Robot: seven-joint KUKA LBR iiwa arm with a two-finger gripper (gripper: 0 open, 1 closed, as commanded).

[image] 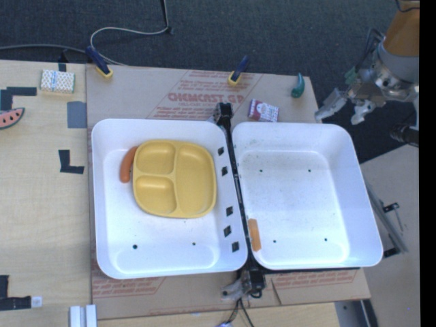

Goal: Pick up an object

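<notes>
Objects available for picking are lying in two white bins on the counter. One yellow divided plate is resting in the left bin, and one orange sausage-shaped piece is lying against the plate's left edge, partly tucked under it. One small orange piece is lying in the right bin, near its lower left corner beside the divider. Two clamps, one blue-and-yellow and one yellow-handled, are gripping the cardboard's far edge, with one small packet just behind the bins. The end effector is hovering off the right bin's far right corner, fingers spread and grasping nothing.
</notes>
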